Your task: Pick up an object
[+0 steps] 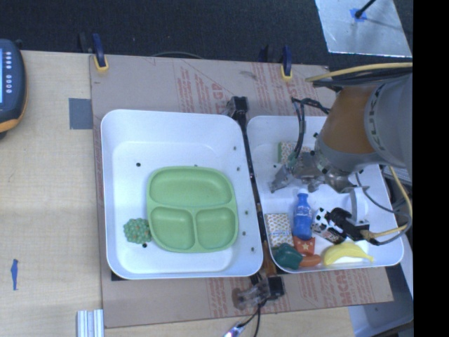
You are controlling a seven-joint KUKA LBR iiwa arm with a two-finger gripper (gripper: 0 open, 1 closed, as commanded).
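Observation:
My gripper (283, 180) hangs low over the left part of the right bin (265, 133), with the grey arm and its orange band (351, 121) reaching in from the right. Nothing shows in its grasp. Just in front of it stands a blue bottle (302, 217). A small pale green packet (285, 150) lies just behind the gripper. Along the bin's near edge lie a yellow banana (347, 254), a red-orange piece (306, 247), a dark green piece (286, 256) and a patterned square sachet (278, 224). A small black-and-white spotted thing (321, 220) lies right of the bottle.
The left bin (119, 139) holds a light green divided plate (191, 208) and a green bumpy ball (137, 230) by its left side. A black divider rail (249, 167) runs between the bins. A blue and orange device (10, 83) sits at the bench's far left.

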